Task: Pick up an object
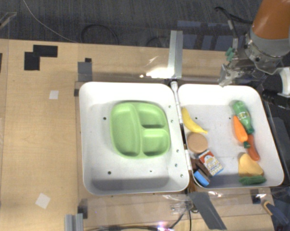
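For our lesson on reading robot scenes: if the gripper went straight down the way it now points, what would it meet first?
Probably the right bin at its far rim, the gripper hanging above it; depth is unclear.

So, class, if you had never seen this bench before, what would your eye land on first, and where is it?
The bright green divided tray stands out most, lying alone in the left bin. Next comes the colourful clutter in the right bin: a yellow banana near the divider and a green bottle with an orange carrot along the right side. The arm's orange band shows at the top right, with the gripper above the right bin's far rim.
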You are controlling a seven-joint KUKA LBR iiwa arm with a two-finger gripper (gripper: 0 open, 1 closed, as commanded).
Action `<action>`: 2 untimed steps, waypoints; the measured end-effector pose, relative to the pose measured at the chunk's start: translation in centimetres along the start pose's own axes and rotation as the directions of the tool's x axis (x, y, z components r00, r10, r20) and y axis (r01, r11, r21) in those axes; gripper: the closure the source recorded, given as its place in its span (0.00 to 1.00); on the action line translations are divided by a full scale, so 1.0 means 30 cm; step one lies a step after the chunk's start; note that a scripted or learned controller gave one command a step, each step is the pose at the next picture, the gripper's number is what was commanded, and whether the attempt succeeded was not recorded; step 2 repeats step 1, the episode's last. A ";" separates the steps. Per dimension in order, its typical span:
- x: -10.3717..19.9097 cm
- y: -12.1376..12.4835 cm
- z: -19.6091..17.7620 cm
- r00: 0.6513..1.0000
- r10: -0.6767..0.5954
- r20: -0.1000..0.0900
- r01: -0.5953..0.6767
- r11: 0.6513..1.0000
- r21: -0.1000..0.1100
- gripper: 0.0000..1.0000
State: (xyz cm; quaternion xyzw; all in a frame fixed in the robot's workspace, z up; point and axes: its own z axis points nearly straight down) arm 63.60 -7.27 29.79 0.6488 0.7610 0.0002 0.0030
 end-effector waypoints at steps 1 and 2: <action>0.078 0.126 -0.029 0.963 0.269 -0.003 -0.269 0.963 0.000 1.00; 0.078 0.126 -0.029 0.963 0.269 -0.003 -0.269 0.963 0.000 1.00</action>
